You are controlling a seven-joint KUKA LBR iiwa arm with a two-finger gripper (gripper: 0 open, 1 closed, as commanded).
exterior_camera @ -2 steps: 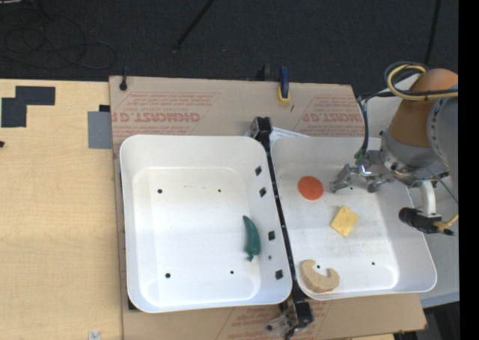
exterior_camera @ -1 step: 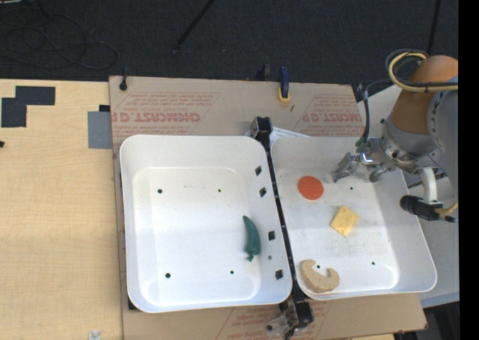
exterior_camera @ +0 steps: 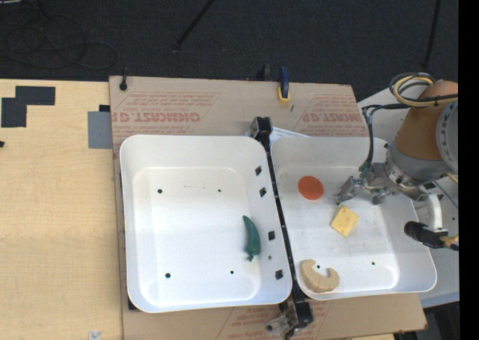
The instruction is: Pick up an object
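Pincer (exterior_camera: 353,190) spread wide, holding nothing; orange disc (exterior_camera: 310,187) just left, yellow block (exterior_camera: 345,221) just below.

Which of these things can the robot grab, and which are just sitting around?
For the job:
gripper
orange round piece
yellow block
tan curved piece
green curved piece

Just lying about:
blue clamp
cardboard sheet
left bin
right bin
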